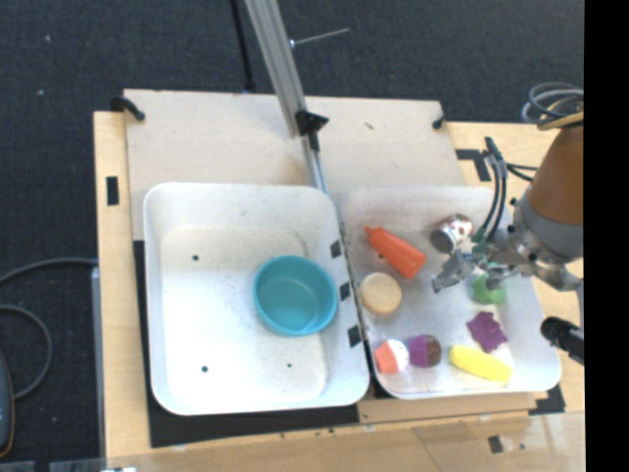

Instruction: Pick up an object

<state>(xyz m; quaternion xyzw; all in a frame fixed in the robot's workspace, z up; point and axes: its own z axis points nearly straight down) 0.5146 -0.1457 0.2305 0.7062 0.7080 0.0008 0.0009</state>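
Two shallow white plastic bins with rounded corners sit side by side on the pale wood bench (275, 136). The left bin (197, 224) holds one item: a smooth round teal bowl (295, 295), open side up, toward the bin's 3 o'clock edge.

The right bin (393, 209) holds my targets. Count by kind:
- one orange carrot-shaped piece (396, 250), tapered, lying at a slant, at about 10 o'clock in the bin
- one tan round piece (381, 294), bun-like, matte, just at 6 o'clock of the carrot
- one shiny crumpled silver object (453, 231), at 12 o'clock
- one green piece (486, 288), mostly under my tool, shape unclear
- one purple lumpy piece (486, 330), at 4 o'clock
- one yellow oblong piece (481, 364), smooth, at 5 o'clock along the near wall
- one dark purple round piece (426, 350) touching one red-and-white piece (391, 357), both at 7 o'clock

My gripper (454, 273) hangs low near the bin's centre, between the silver object and the green piece. Whether its fingers are spread or closed, I cannot tell; nothing visibly sits between them.
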